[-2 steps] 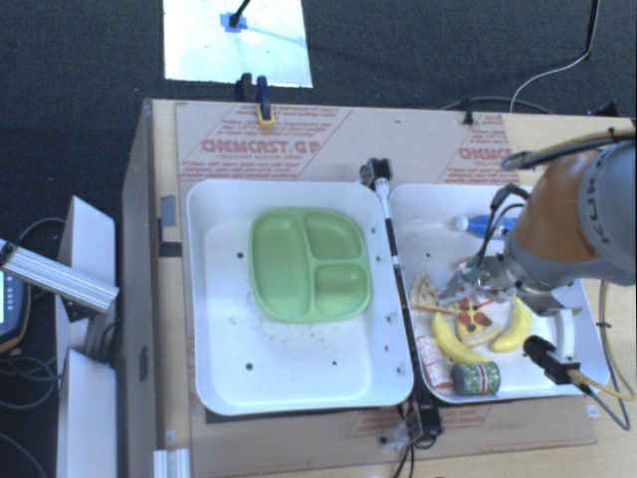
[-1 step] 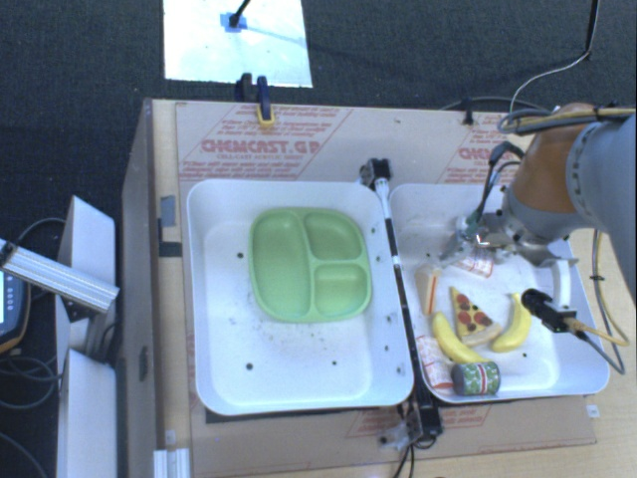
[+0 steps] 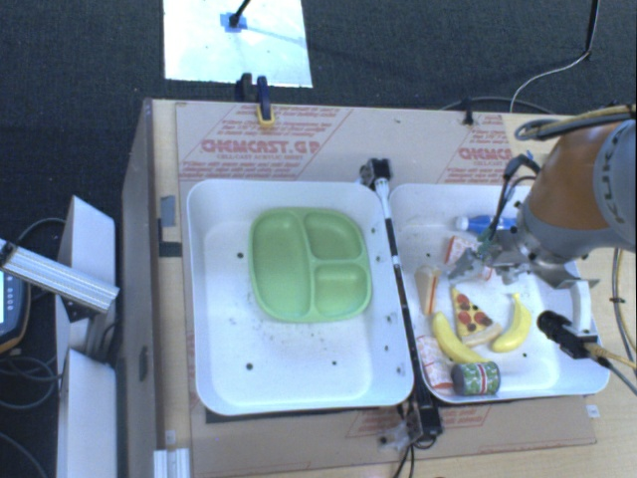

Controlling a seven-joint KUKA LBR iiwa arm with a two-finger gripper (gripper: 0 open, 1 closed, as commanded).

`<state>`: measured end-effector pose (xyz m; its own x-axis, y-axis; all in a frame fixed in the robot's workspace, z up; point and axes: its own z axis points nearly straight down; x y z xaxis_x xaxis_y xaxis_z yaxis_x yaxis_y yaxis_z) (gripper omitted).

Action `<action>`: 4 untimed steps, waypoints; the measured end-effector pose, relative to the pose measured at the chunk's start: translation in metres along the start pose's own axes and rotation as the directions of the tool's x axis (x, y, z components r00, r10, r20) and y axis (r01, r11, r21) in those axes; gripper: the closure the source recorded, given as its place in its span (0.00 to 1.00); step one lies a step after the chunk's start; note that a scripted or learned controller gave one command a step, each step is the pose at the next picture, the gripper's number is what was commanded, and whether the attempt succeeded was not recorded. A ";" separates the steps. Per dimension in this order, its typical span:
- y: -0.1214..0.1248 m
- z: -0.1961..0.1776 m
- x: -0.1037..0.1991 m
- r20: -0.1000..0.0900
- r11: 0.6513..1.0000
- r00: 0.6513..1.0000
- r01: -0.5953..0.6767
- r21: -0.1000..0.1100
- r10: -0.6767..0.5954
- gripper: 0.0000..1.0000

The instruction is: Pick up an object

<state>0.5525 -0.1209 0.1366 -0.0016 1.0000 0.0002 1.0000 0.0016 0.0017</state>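
The gripper (image 3: 476, 263) hangs low at the right bin's (image 3: 418, 207) middle, just above the pizza slice (image 3: 472, 316), probably lining up a grab; its jaw state is unclear.

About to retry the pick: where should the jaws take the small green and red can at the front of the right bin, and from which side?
Grip the small green and red can across its round body at mid-length, coming straight down. It seems to lie on its side beside the right white bin's front wall, with a yellow banana just behind, so close along its long axis, where each end looks free.
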 end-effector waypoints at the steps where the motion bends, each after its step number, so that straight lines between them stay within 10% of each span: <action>1: -0.035 0.043 -0.002 0.000 1.000 1.000 -0.001 0.002 0.001 0.00; 2: -0.066 0.052 0.034 -0.001 1.000 1.000 0.001 0.001 -0.001 0.00; 3: 0.015 0.052 0.011 0.001 1.000 1.000 0.001 -0.001 -0.001 0.00; 4: -0.030 0.053 0.023 0.000 1.000 1.000 0.000 0.001 0.000 0.00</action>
<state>0.5227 -0.0984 0.0840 -0.0014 1.0000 0.0002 1.0000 0.0014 0.0003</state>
